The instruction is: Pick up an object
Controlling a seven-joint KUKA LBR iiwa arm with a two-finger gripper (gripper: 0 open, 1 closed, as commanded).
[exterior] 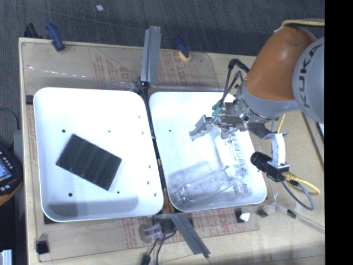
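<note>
A flat black ribbed rectangle (88, 161) lies tilted in the left bin (49, 106). In the right bin (171, 115), a clear plastic bottle (203, 187) lies on its side near the front wall. A second clear bottle (234, 158) lies along the right side, pointing front to back. My gripper (211, 130) hangs over the middle of the right bin, just beyond the top end of that second bottle. Its fingers look open, with nothing between them.
A black divider bar (154, 148) runs between the two bins. Blue clamps (55, 37) hold the bench's back edge. A black cable plug (267, 166) and a yellow cable (303, 182) hang off the wrist beside the right bin's right wall.
</note>
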